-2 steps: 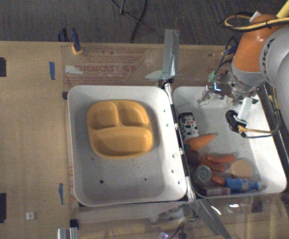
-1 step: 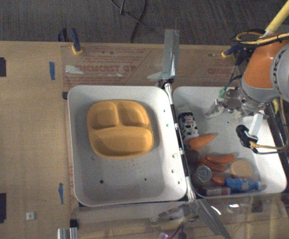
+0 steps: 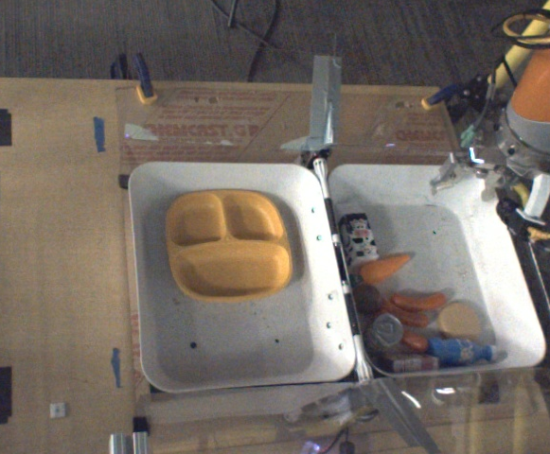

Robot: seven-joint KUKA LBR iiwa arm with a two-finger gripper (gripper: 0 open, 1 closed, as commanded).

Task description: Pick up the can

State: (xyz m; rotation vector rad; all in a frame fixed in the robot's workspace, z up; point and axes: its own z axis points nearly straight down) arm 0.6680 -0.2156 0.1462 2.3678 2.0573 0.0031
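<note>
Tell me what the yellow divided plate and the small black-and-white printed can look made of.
Yellow divided plate: probably moulded plastic, matte, with soft rounded compartment edges and no glare. Small black-and-white printed can: likely thin metal under a printed wrap, though at this size its surface can't be judged firmly.

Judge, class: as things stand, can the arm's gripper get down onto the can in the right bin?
Probably yes. The can lies at the left wall of the right bin, uncovered from above, and the gripper sits over the bin's far right corner. The wall and the carrot beside the can leave little room.
</note>
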